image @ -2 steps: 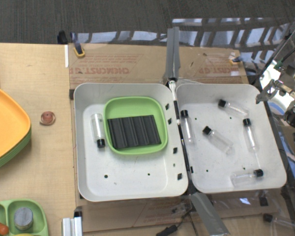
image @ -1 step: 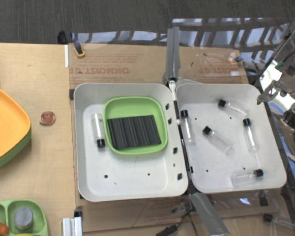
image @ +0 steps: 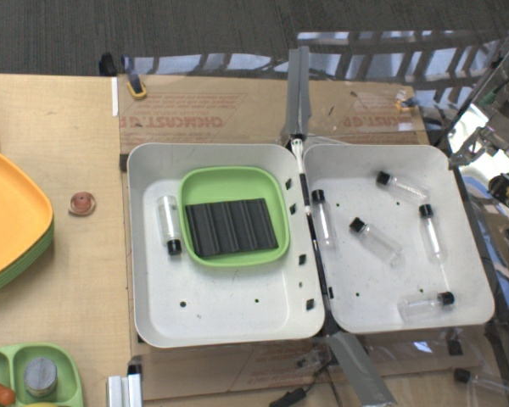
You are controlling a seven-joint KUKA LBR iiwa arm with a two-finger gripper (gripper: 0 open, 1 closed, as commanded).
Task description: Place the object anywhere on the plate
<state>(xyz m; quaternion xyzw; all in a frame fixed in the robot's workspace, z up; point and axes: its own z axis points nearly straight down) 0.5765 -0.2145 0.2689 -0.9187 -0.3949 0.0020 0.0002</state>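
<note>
Found the green plate (image: 234,183) lying flat in the left bin (image: 220,322), a dark ridged mat (image: 234,227) covering its floor, presumably to stop round things rolling off. Spotted one clear tube with a black cap (image: 167,223) on the bin floor just beside the plate's left rim, lying parallel to that rim, not on the plate. Judged this the likeliest object for the task, so counted the placing as not yet done. Counted five more capped tubes scattered in the right bin (image: 390,155): one (image: 322,223) lying along the left wall and the others (image: 431,231) well apart on the floor, probably left loose as spare stock for picking. Could not tell the pincer's state, whether open, closed or gripping anything. Noted orange plates (image: 8,219) stacked on the bench (image: 51,125), well clear of both bins.
</note>
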